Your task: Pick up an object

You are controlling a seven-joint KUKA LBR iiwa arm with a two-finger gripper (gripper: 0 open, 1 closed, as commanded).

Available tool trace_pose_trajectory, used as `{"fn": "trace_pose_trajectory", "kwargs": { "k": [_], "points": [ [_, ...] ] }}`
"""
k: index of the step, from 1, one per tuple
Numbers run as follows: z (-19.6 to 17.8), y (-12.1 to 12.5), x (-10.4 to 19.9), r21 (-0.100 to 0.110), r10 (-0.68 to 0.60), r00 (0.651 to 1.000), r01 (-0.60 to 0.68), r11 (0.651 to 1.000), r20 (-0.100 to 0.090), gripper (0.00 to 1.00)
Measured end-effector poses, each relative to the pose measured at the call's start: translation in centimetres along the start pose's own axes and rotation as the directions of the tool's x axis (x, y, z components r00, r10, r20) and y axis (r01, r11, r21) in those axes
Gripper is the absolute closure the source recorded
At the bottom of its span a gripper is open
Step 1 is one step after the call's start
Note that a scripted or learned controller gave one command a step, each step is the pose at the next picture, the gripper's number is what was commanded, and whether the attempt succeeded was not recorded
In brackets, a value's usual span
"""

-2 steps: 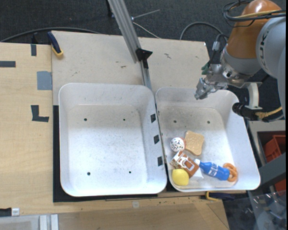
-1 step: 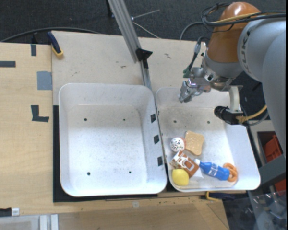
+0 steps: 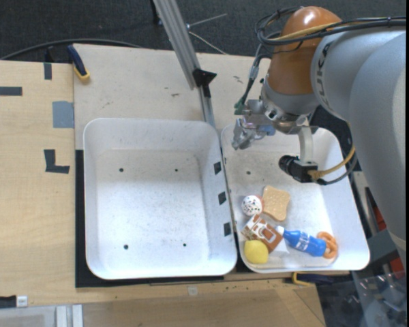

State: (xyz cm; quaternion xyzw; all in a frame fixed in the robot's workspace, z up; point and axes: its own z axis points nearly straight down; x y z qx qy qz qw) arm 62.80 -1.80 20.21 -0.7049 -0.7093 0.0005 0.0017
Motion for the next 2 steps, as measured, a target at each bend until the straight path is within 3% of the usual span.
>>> {"fn": "trace_pose_trajectory", "kwargs": {
  "k": [2],
  "points": [
    [-2.6,-1.0,11.2,-0.003,-0.001,1.0,0.001,1.0,-0.001,1.0]
  ]
}}
